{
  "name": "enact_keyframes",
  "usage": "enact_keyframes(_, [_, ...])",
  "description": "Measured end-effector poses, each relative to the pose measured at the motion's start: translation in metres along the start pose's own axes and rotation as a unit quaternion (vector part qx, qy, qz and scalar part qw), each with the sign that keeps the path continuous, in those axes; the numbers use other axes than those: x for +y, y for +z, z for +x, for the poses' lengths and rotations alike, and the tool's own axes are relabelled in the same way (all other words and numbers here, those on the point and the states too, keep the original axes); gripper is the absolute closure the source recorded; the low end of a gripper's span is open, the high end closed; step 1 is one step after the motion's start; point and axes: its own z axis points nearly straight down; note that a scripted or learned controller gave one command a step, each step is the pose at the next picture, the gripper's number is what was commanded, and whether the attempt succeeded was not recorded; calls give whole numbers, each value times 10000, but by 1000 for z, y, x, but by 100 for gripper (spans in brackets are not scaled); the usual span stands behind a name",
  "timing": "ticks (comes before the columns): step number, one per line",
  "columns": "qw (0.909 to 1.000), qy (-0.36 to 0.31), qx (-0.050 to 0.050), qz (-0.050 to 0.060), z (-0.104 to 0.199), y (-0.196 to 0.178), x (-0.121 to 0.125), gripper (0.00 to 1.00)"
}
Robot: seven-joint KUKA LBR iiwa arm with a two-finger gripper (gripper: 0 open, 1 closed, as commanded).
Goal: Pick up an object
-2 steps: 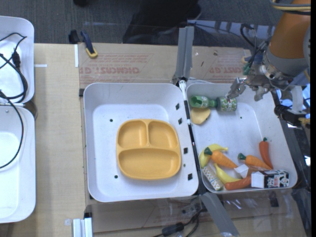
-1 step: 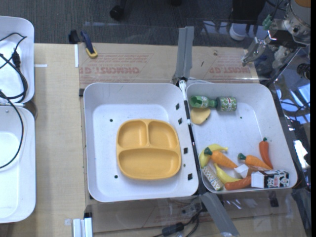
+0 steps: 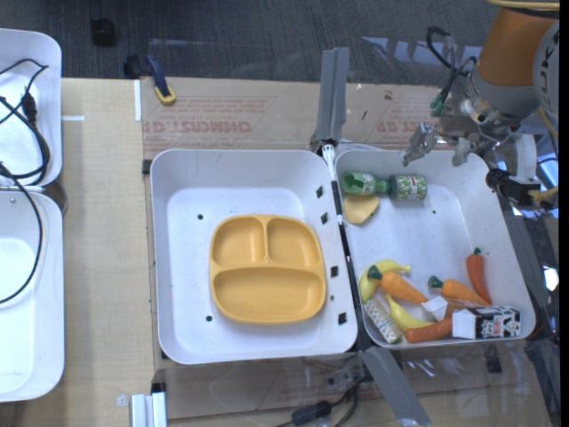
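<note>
Gripper, fingers spread and grasping nothing, hovers over the right bin's 12 o'clock rim. Green bottle lies just below it, at 11 o'clock in the bin; carrots cluster at 5 o'clock. Left bin holds a yellow tray.

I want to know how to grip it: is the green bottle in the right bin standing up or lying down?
Lying down. The green bottle rests on its side near the right bin's back wall, its length running left to right.
</note>
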Motion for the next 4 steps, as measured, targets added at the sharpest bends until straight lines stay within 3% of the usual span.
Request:
enact_keyframes(1, [9995,314,-3,3,-41,100,-6,0])
enact_keyframes(2, [9997,254,24,31,-39,111,2,0])
enact_keyframes(3, [9997,216,78,69,-33,98,4,100])
enact_keyframes(4, [9983,575,-3,-20,-7,5,1,100])
